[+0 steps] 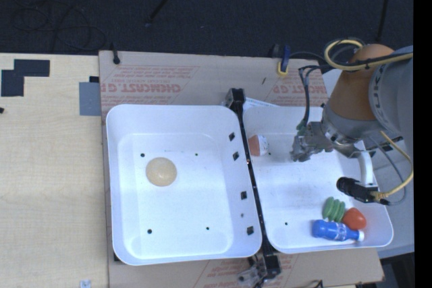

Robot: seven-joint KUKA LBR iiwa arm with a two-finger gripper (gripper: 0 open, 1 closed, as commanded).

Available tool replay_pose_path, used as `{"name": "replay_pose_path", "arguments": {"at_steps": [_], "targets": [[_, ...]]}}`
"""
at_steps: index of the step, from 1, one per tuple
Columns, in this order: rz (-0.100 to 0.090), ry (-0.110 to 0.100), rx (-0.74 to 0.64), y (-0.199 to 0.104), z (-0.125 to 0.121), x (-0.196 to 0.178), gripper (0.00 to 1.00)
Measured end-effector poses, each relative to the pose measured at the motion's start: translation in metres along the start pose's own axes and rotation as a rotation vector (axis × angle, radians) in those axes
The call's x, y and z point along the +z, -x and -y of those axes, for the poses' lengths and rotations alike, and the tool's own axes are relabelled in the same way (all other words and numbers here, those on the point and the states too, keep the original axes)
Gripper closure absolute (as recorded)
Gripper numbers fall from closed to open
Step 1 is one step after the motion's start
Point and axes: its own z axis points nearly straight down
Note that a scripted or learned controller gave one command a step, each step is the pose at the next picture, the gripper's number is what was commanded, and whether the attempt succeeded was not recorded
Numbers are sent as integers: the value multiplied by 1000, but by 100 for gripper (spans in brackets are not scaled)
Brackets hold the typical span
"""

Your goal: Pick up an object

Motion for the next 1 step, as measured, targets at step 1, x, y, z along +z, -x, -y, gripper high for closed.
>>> {"name": "replay_pose_path", "arguments": {"at_steps": [1], "targets": [[-2, -3, 1, -1, -52, 21, 100]]}}
